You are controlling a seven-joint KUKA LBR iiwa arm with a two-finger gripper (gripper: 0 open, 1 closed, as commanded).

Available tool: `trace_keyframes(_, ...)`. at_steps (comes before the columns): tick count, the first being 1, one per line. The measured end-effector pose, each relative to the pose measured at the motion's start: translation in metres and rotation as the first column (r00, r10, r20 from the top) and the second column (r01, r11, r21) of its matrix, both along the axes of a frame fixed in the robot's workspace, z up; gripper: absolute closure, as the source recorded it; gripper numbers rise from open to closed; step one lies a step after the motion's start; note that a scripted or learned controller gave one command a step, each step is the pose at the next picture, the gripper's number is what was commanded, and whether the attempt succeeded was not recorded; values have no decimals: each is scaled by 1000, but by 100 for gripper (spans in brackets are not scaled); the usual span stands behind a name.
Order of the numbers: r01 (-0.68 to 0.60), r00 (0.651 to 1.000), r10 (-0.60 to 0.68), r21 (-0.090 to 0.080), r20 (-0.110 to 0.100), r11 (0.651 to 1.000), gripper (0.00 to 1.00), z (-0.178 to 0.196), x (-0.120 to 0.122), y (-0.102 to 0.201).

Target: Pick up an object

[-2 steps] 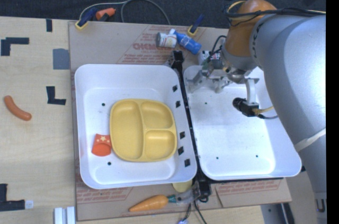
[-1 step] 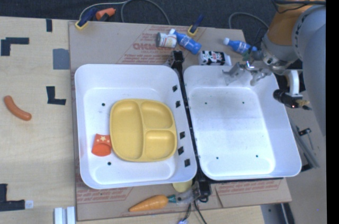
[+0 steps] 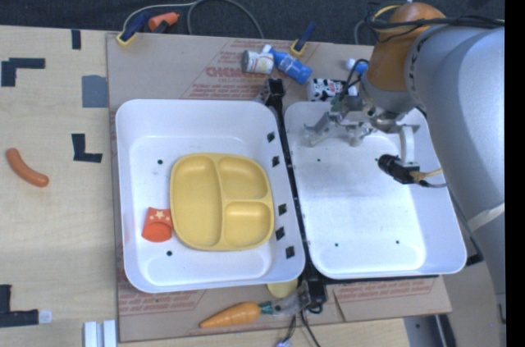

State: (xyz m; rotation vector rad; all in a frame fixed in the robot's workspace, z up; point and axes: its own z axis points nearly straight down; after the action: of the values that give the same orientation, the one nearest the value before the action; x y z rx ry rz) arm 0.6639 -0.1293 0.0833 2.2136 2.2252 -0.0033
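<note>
Reaching in from the right, the grey arm (image 3: 459, 116) with its orange band (image 3: 402, 50) hangs over the far end of the right bin (image 3: 373, 243); the gripper (image 3: 335, 128) sits low near that bin's back wall, and its thin metal parts blur together there, so I cannot tell how the jaws stand, and nothing is seen held in them; a small black piece (image 3: 398, 168) hangs from the arm over the bin's right side. The left bin (image 3: 135, 132) holds a yellow divided plate (image 3: 221, 200) lying flat near its middle; an orange cup (image 3: 157, 225) lies just beside the plate's left edge, close to touching it. Outside the bins, an orange carrot (image 3: 231, 315) rests on the cardboard at the near edge; a sausage (image 3: 27, 167) lies on the bench well to the left; a white and blue bottle (image 3: 277, 61) lies behind the bins.
</note>
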Motion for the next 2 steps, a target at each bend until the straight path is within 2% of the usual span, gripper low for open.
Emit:
trace_keyframes(1,3,1000,-3,1,2,1000,0,3,-20,30)
trace_keyframes(2,3,1000,-3,3,1,1000,0,2,6,27)
